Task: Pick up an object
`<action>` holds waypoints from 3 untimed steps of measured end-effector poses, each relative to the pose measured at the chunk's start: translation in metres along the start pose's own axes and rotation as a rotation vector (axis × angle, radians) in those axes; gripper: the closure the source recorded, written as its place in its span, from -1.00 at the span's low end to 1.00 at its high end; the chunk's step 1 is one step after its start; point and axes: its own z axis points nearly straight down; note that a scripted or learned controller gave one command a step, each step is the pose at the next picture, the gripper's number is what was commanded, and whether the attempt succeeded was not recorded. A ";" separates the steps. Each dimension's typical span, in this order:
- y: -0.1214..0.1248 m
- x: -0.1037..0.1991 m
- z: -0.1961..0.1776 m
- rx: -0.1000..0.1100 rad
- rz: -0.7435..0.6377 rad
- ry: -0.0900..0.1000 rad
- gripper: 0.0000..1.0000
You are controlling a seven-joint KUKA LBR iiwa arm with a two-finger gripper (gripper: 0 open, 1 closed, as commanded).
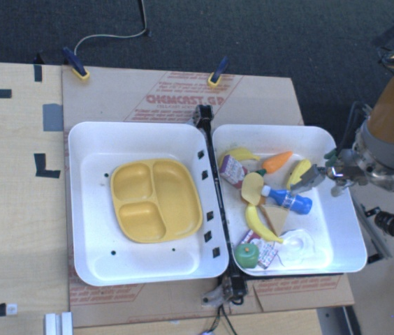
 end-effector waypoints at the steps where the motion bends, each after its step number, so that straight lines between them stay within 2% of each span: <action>1: -0.014 0.038 0.174 -0.001 0.000 0.002 -1.00; 2: -0.013 0.036 0.164 -0.005 0.002 -0.001 1.00; 3: 0.002 0.154 0.076 0.000 -0.002 0.001 1.00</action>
